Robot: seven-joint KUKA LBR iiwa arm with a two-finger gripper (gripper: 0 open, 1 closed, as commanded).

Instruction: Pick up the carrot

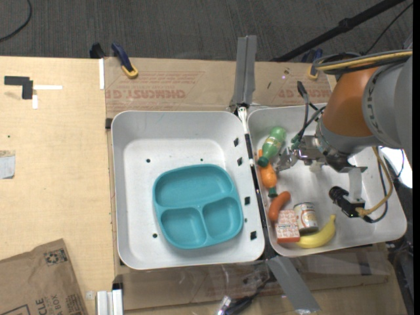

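Observation:
The carrot (267, 175), short and orange with a green top, lies against the left wall of the right bin (384, 225). My gripper (286, 160) hangs just to the carrot's upper right, low in the bin and very close to it. The view is too coarse to tell whether it touches the carrot. Nothing is visibly lifted. The grey arm with its orange band (351, 104) comes in from the right and covers the bin's upper right part.
A green bottle (275, 139) lies just behind the carrot. In front of it are a red-orange long item (279, 204), a small can (305, 216), a small box (287, 228) and a banana (319, 233). The left bin (131, 176) holds a teal divided plate (197, 205).

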